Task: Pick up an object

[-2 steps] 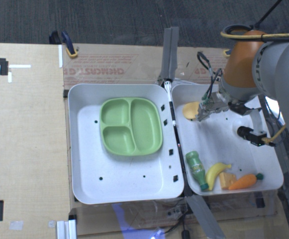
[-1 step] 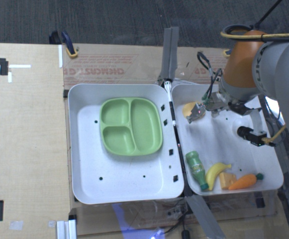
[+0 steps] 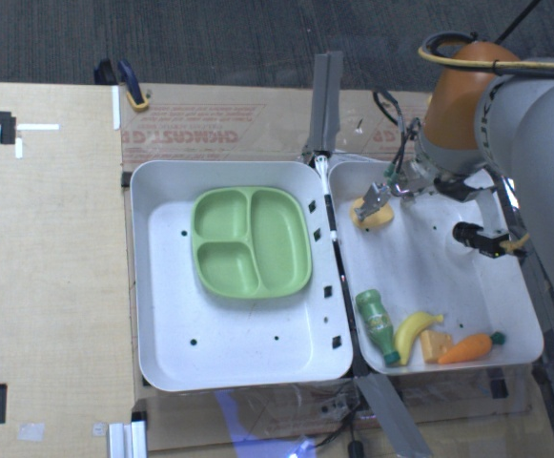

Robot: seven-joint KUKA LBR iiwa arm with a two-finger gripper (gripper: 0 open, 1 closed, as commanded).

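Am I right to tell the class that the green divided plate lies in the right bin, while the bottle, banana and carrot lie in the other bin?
Not quite. The camera view shows the green divided plate in the left bin, not the right one. The bottle, banana and carrot do lie together in the other bin, the right bin.

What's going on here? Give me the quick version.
A grey robot arm reaches in from the right, its end effector down at a small yellow item in the far corner of the right bin. Whether it has a grip is unclear. A green bottle, banana and carrot lie at that bin's near edge. The left bin holds a green divided plate.
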